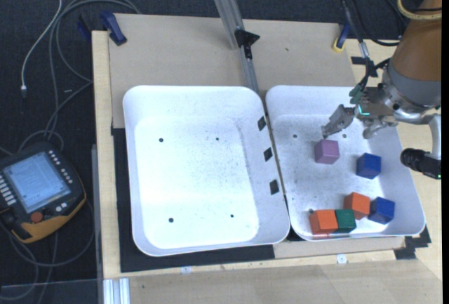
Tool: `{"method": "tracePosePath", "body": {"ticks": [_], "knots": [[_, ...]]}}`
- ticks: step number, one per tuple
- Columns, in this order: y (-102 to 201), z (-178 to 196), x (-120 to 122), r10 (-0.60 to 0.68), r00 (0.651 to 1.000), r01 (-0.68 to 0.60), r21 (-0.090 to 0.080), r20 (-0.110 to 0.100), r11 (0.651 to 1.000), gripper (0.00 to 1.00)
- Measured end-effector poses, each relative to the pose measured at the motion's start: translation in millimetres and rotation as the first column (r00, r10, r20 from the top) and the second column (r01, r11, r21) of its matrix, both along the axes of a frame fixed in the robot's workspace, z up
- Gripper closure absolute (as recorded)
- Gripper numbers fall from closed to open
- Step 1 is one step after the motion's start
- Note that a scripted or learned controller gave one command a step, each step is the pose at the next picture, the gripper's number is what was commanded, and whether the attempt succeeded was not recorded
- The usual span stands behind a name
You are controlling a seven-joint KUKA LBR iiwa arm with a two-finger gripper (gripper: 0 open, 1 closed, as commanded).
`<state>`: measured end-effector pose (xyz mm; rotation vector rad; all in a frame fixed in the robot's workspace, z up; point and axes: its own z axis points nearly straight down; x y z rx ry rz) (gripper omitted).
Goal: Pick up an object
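Observation:
My gripper (pixel 354 125) hangs over the right bin (pixel 298 176), fingers spread open with nothing between them. One fingertip (pixel 331 128) sits just above and beside the purple cube (pixel 327 152); the other finger (pixel 372 129) points toward a blue cube (pixel 368 165) lower right. At the bin's front lie an orange block (pixel 323 220), a green cube (pixel 345 220), an orange cube (pixel 358 203) and a second blue cube (pixel 382 209).
The left bin (pixel 140 155) lies beside the right one. A metal pole (pixel 224 1) slants down to the gap between the bins. A teach pendant (pixel 35 187) and cables lie on the floor at left.

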<state>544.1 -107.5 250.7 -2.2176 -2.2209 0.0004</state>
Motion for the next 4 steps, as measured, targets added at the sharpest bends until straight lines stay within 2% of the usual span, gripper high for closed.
{"method": "tracePosePath", "body": {"ticks": [1,2,3,4], "knots": [[-19,-130,38,-0.001,1.0,0.001,0.001,-0.007,1.0,0.0],[-18,-115,40,0.0,1.0,0.0,0.0,0.003,1.0,1.0],[87,-48,55,0.009,1.0,-0.009,0.002,0.009,1.0,1.0],[153,-6,82,0.008,1.0,-0.008,0.002,0.01,1.0,1.0]]}}
